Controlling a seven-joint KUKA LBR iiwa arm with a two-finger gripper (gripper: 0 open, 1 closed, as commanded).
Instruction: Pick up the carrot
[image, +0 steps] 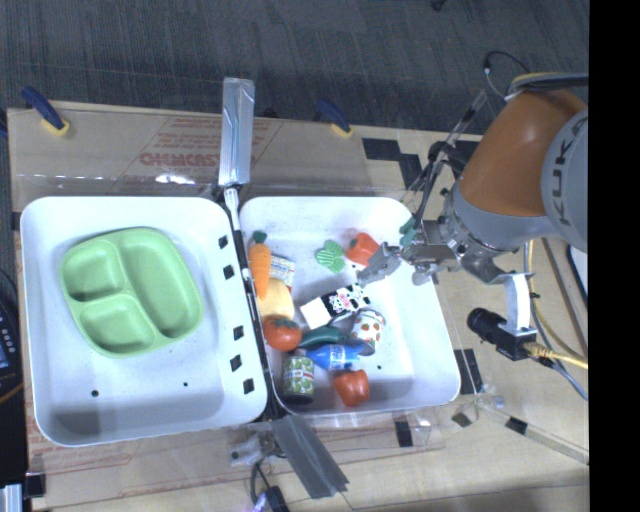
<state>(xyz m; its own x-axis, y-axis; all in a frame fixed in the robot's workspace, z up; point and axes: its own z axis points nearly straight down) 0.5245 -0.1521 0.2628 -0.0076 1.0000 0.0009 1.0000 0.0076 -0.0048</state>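
While the carrot (260, 263) lies against the right bin's (425, 345) left wall, your arm's jaws (378, 262) hang over the upper right area; you cannot tell if they're clenched or released.

Grey arm (560, 150) with broad orange band, black cables, metal claw (385, 262).

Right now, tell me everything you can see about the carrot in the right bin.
The carrot is a small orange toy, plastic-looking, with a green top pointing toward the bin's far side. It lies flat along the right bin's left wall, near the divider. Its lower end meets a yellowish item in the pile. The gripper sits apart from it, further right over the bin.
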